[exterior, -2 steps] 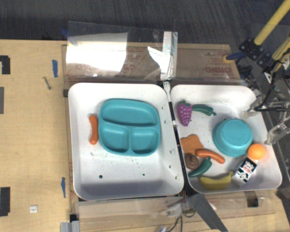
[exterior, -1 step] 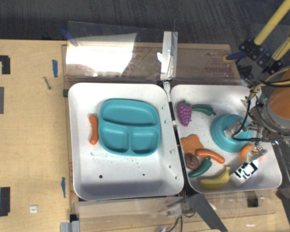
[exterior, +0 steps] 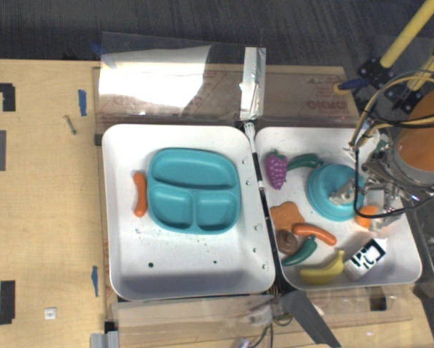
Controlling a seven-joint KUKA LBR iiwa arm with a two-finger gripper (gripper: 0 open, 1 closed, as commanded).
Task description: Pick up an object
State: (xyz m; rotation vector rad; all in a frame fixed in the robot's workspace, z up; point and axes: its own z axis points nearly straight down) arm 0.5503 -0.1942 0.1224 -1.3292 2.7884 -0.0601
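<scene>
My gripper (exterior: pixel 356 194) hangs low over the right bin (exterior: pixel 405 267), at the right edge of an upturned teal bowl (exterior: pixel 329 191). A small orange object (exterior: pixel 365 217) lies just below it. Cables and the wrist cover much of the gripper. In the same bin lie purple grapes (exterior: pixel 276 170), a green piece (exterior: pixel 303 162), an orange flat piece (exterior: pixel 285 214), a red-orange sausage (exterior: pixel 314 232), a dark green item (exterior: pixel 302 251), a yellow banana (exterior: pixel 323 269) and a black-and-white block (exterior: pixel 366 256).
The left bin (exterior: pixel 122 259) holds a teal divided plate (exterior: pixel 195 189) and an orange carrot-like stick (exterior: pixel 140 194) beside its left edge. A ridge (exterior: pixel 259 209) separates the two bins. The arm's orange band (exterior: pixel 422 147) stands over the right bin's far right side.
</scene>
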